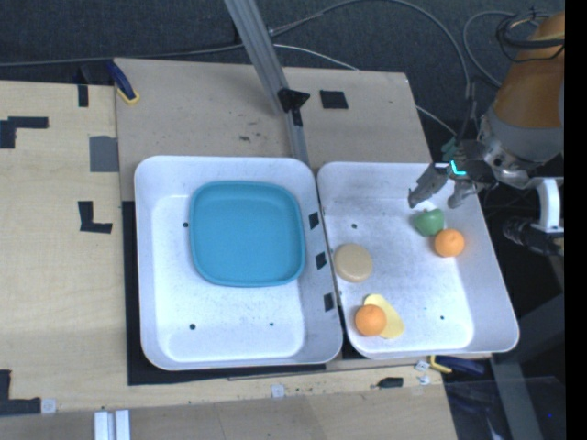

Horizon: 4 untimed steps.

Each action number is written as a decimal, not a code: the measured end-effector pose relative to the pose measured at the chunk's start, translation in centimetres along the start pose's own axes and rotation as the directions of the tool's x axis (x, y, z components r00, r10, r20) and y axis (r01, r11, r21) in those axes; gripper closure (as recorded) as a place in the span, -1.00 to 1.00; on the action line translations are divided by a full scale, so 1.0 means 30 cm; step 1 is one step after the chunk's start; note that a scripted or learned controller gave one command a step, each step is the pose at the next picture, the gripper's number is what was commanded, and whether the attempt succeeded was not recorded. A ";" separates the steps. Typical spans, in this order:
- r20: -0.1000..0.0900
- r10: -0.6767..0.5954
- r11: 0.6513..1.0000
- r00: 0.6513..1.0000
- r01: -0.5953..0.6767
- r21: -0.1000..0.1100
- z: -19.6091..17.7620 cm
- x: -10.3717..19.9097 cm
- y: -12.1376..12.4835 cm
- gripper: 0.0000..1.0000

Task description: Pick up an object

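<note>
The jaws (443, 188) stand apart with nothing between them, hanging over the far part of the right bin (477, 324), just above a green ball (427, 222). Taking that green ball as the landmark, an orange ball (448, 243) lies touching or almost touching its near right side, a tan disc (353, 262) sits well to its left, and a second orange ball (370, 320) rests against a yellow piece (391, 319) nearer the front. Farther left of the green ball, the left bin (165, 337) holds a blue plate (247, 233).
</note>
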<state>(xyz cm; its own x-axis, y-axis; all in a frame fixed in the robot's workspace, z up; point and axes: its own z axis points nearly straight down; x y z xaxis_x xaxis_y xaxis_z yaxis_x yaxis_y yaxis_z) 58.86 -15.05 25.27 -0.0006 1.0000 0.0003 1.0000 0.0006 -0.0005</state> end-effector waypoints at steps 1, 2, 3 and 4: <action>0.000 0.000 1.000 1.000 0.000 0.000 0.000 0.000 0.000 -1.00; 0.000 0.000 1.000 1.000 0.000 0.004 0.148 0.007 -0.021 -1.00; 0.000 0.000 1.000 1.000 0.000 0.004 0.292 0.002 -0.016 -1.00; -0.001 0.000 1.000 1.000 0.000 0.004 0.449 0.022 -0.025 -1.00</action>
<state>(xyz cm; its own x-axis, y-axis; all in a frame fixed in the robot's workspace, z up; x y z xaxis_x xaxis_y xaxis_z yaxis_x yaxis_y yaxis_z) 58.10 -14.39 11.82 -0.0008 1.0000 0.0010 1.0000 0.0008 -0.0049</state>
